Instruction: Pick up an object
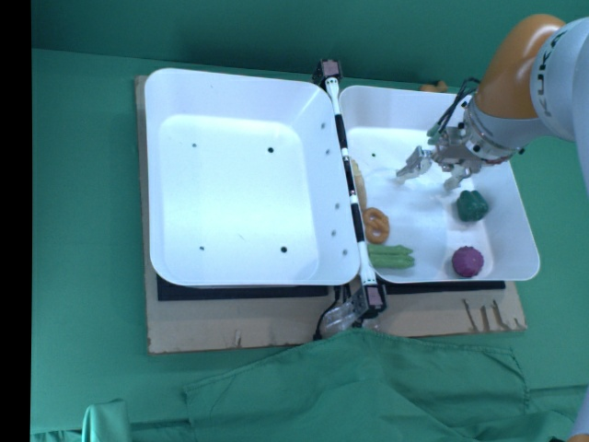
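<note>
The desk [83, 201] is covered in green cloth. A flat brown cardboard sheet [230, 334] lies on it, bearing a black mat [239, 292] and, on top, two shallow white bins side by side: the left bin [239, 178] and the right bin [428, 219]. A crumpled green cloth [368, 389] lies along the near edge.

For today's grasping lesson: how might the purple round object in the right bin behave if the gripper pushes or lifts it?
The purple round object looks ball-like, so a push would probably roll it toward the bin wall. Its small size suggests it is light. The gripper might slip off its curved sides.
</note>
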You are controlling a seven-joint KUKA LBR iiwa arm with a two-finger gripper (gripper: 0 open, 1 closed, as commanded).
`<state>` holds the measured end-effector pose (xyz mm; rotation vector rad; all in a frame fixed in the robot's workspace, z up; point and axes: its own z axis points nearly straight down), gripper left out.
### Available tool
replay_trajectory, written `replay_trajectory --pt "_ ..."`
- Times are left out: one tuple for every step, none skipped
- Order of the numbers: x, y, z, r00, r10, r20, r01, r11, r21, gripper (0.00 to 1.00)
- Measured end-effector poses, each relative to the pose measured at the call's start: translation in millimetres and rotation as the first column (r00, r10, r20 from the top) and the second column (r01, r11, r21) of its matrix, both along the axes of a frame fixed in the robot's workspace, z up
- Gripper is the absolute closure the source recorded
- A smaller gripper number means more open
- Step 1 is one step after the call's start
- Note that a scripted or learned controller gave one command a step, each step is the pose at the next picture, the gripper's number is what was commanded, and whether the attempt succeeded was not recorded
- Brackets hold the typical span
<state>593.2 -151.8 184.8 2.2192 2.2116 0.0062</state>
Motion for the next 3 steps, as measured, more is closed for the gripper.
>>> replay_trajectory --pt "3 -2 15 1.000 -0.003 0.015 0.003 1.000 -0.006 1.00" --pt "5 -2 82 1.000 0.001 0.003 -0.001 1.000 -0.001 1.00" --pt "4 6 144 1.000 0.002 0.004 -0.002 1.000 0.000 1.00"
